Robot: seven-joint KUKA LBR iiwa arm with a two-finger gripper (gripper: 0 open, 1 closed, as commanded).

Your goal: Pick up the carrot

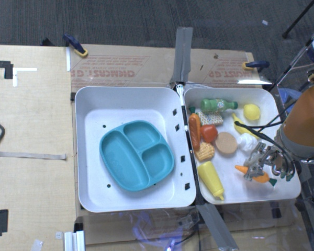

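The pincer (pixel 257 163) sits low over the carrot (pixel 254 174) near the right bin's (pixel 235 196) front right corner, apparently positioned to grasp; whether it is open or closed cannot be told. That bin also holds a green bottle (pixel 217 105), lemon (pixel 251 112), hot dog (pixel 194 130) and mustard bottle (pixel 211 179). The left bin (pixel 89 114) holds 1 blue divided plate (pixel 136 155).

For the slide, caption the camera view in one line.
Gripper low over the carrot in the right bin; blue divided plate in the left bin.
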